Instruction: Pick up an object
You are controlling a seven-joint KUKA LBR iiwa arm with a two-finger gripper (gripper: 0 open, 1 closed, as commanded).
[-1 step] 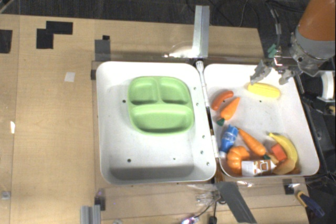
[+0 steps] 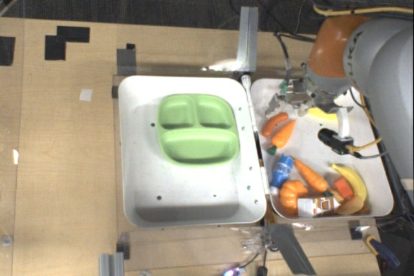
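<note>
Your gripper [image 2: 289,100] hangs low by the right bin's [image 2: 388,200] far-left corner, just beyond the small carrot [image 2: 282,132], jaw state impossible to tell; I'd judge that toy light, stiff, slick plastic, so take it across its thicker middle.

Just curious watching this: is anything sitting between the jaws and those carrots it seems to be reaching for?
Nothing visible. The gripper hangs right above the two carrots at the right bin's far end, with open space between them.
</note>
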